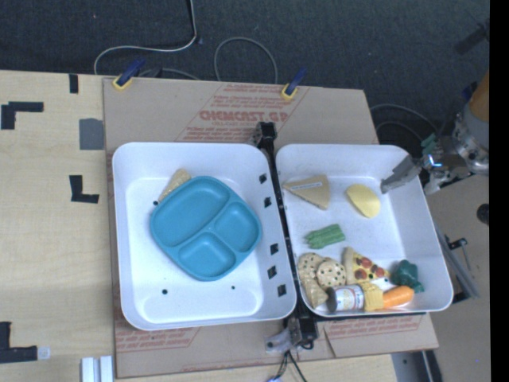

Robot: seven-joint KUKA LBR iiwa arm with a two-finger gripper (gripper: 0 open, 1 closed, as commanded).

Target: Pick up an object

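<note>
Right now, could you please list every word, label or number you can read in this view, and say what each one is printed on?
"CHICKCAST GR...": my best reading of blurred red print on the brown cardboard sheet beneath the two bins; the letters are uncertain.
Smaller red lines beneath it: too blurred to read.
Label on the small bottle in the right bin: too small to read.
Black marks on the wooden bench: shapes, not letters.

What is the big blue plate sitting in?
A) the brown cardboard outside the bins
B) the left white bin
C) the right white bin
B: the blue plate lies flat in the left white bin, while the toy food is in the right bin.
</note>
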